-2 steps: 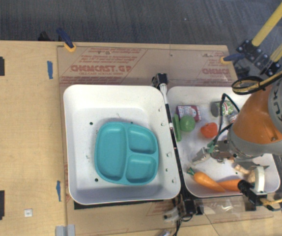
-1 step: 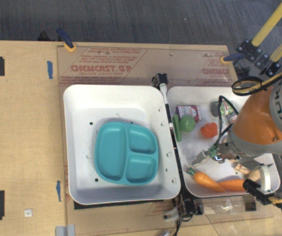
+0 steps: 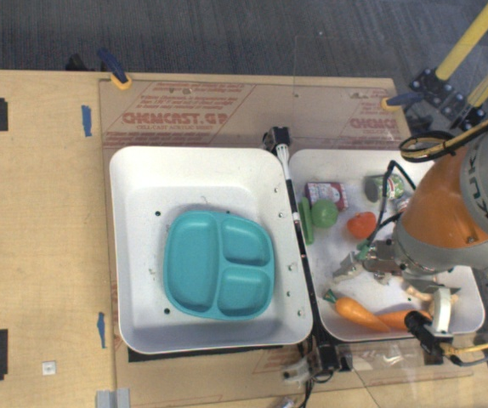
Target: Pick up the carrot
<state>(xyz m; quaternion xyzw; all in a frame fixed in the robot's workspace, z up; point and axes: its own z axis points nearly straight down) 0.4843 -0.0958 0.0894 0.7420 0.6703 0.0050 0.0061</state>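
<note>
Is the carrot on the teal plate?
No, the carrot lies in the right bin, while the teal plate sits in the left bin.

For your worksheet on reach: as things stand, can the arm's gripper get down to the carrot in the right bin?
Probably yes. The carrot lies flat near the right bin's front wall, nothing on it, and the gripper hangs just above.

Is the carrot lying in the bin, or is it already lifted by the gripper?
Lying in the bin. The carrot rests flat on the floor of the right bin, near its front edge, while the gripper hangs above it.
</note>
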